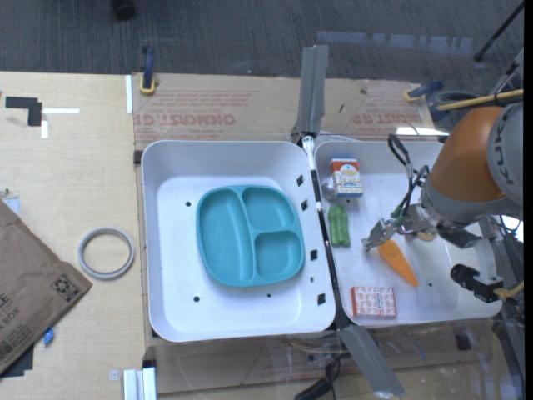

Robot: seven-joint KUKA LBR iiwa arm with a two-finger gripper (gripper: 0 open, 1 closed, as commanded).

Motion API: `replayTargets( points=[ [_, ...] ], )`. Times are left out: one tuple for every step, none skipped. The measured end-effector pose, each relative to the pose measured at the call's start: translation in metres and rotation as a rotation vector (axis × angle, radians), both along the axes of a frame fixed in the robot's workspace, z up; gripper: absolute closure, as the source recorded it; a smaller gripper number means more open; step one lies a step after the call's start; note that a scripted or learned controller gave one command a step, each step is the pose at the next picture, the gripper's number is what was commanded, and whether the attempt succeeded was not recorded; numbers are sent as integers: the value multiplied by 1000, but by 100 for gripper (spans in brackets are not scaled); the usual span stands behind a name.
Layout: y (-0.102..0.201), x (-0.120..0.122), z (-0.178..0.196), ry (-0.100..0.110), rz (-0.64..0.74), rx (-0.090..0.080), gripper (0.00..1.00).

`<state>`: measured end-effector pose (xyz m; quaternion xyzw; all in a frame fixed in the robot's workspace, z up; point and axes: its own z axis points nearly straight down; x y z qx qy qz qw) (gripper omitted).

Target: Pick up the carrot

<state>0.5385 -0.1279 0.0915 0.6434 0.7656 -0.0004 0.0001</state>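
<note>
Camera view shows the carrot [398, 261] lying flat on the floor of the right bin [433, 307]; the tool [381, 236] sits low, just beside its top end; I cannot tell if it is open; the lift is not done yet.

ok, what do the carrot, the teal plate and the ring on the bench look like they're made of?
Carrot: likely moulded plastic toy, with uniform orange and a smooth matte skin. Teal divided plate: looks like hard plastic, one flat colour with soft sheen and rounded moulded compartments. Ring: pale grey and tape-like; material unclear.
</note>
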Motion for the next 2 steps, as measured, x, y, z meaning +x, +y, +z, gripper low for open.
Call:
replayTargets(
  points=[
    [-1, 0, 9, 0, -4, -1, 100],
    [70, 0, 122, 2, 30, 0, 100]
  ],
)
